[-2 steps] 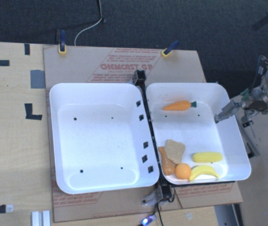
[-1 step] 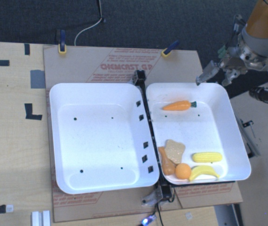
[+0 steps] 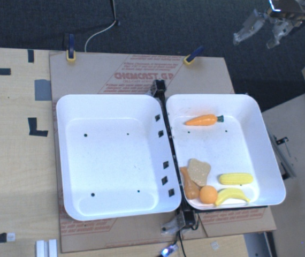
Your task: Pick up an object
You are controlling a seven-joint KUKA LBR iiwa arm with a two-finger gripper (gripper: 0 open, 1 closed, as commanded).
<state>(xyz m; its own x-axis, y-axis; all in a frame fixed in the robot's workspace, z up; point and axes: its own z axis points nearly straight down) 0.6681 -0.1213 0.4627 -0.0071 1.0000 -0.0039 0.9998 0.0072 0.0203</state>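
Note:
My gripper [image 3: 260, 34] hangs high at the top right, beyond the far edge of the right bin [image 3: 259, 114], its two pale fingers spread apart with nothing between them. In the right bin lie an orange carrot [image 3: 201, 120] near the back, a tan slice of bread [image 3: 198, 170] at the front left, a brownish-orange piece [image 3: 189, 187] under it, an orange ball [image 3: 208, 195], a corn cob [image 3: 235, 179] and a yellow banana [image 3: 233, 197] at the front.
The left bin [image 3: 67, 143] sits beside the right one, joined by a black clip strip [image 3: 166, 143]. Both rest on a cardboard sheet [image 3: 136, 74] held by two clamps. A white cable [image 3: 101, 31] runs at the back.

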